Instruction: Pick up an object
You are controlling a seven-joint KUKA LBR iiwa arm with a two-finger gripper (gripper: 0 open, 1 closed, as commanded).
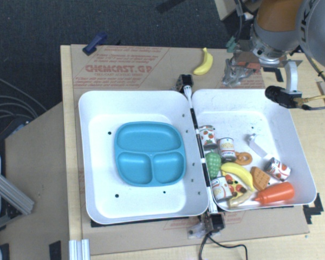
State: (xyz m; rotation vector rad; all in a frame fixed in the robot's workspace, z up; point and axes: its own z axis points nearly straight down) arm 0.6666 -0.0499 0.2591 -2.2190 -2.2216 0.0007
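Gripper (237,73) hangs at the far right of the bench, beyond the back rim of the right bin (292,129), over the brown board; whether it is open or closed cannot be told from this slant, and nothing is seen in its grasp. Nearest the camera, along the front of the right bin, lie an orange carrot (274,194), a small pizza slice (236,187) and a can (220,187) close to the bin's near left corner. Just behind them sit a yellow banana (238,173), a brown waffle-like piece (260,177) and a red-and-white can (280,169) tipped on its side. Further back are a green vegetable (212,164) against the divider, a small can (226,148), a pretzel (243,158), a grey block (255,144) and another can (207,136). All of these crowd the front left part of the bin. The left bin (95,145) holds a blue divided plate (149,153), lying flat near its middle. Beyond both bins, on the board, a second yellow banana (203,63) rests just left of the gripper, and a blue clip (94,44) lies at the board's far left corner.
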